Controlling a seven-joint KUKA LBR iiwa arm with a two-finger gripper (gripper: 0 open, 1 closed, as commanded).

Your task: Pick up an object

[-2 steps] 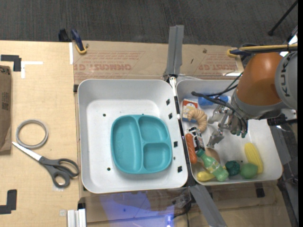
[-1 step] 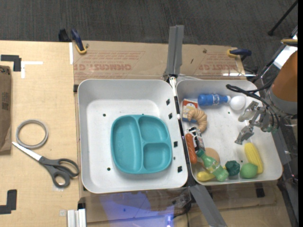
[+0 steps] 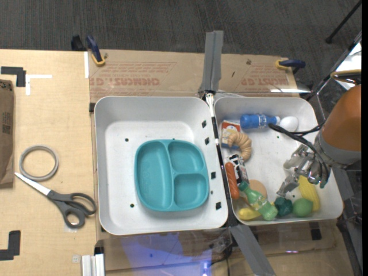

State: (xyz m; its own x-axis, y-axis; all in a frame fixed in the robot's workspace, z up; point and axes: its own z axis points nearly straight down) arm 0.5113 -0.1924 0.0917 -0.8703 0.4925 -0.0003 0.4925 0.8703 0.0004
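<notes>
Nothing is lifted yet, so the pick is all to come. The claw (image 3: 296, 180) is low in the right bin (image 3: 261, 154), down at the near right corner, where the toy food is heaped. Its metal tips point toward a dark green piece (image 3: 283, 206), with a yellow corn cob (image 3: 309, 191) just beside and a light green ball (image 3: 303, 207) next to that. How wide the claw stands cannot be told from this slant, and no item shows clamped in it. A closing and a lift look like what is left. Further back in the bin lie a blue bottle (image 3: 257, 121) and a white egg (image 3: 288, 123). The left bin (image 3: 115, 125) carries a teal divided plate (image 3: 171, 175).
</notes>
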